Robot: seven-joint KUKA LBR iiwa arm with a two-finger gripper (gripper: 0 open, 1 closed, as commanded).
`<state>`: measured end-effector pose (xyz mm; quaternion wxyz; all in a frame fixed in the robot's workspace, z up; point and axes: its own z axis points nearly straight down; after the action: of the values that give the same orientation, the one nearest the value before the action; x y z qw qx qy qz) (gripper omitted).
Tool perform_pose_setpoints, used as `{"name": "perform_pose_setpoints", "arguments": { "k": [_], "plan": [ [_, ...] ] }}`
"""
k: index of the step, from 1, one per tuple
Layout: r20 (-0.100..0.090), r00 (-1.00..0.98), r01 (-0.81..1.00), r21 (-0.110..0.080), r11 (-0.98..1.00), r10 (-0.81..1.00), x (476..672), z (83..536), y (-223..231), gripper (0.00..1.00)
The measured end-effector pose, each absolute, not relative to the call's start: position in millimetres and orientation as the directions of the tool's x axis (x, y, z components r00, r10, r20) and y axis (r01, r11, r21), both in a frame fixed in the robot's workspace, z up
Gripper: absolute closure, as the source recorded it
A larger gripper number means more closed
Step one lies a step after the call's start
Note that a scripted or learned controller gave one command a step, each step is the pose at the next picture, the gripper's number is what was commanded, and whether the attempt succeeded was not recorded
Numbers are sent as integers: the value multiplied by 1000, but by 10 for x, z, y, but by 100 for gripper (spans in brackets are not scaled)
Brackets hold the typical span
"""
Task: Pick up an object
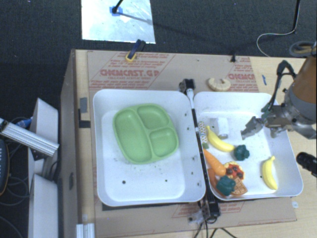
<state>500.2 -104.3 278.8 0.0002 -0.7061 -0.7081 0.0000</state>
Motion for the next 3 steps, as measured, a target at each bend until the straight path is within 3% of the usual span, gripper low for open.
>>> {"name": "perform_pose_setpoints", "arguments": {
  "k": [1, 2, 3],
  "plan": [
    [0, 0, 1000, -2, 0, 1000, 5056, 1493, -1342, 0],
    [1, -3, 1000, 1, 3, 1000, 5752, 838, -1087, 0],
    [0, -4, 1000, 4, 4, 1000, 5761, 950, -1096, 100]
  ]
}}
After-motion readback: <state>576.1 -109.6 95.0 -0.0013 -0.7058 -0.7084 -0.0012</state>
